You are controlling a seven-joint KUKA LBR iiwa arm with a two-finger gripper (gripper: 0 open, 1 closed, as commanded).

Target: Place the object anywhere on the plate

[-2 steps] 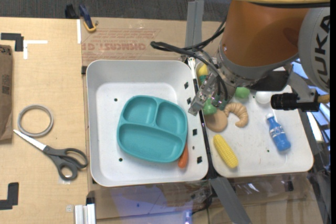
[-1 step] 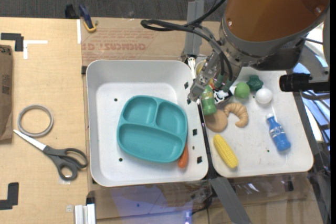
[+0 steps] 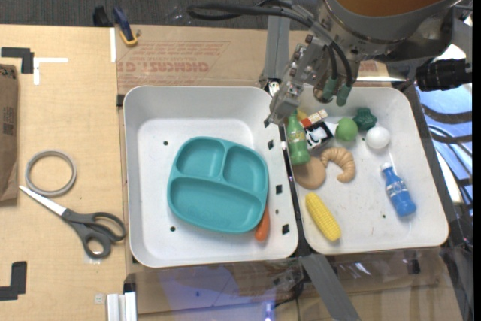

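Note:
A teal plate with three compartments lies in the left bin. An orange carrot rests against the plate's lower right rim. My gripper hangs low over the divide between the two bins, just above the top of a green bottle that lies at the right bin's left edge. The view does not show anything held in it. Beside the bottle lie a croissant and a brown lump.
The right bin also holds a corn cob, a blue bottle, a white ball, a green ball and a dark green piece. Scissors and a tape roll lie on the bench at left.

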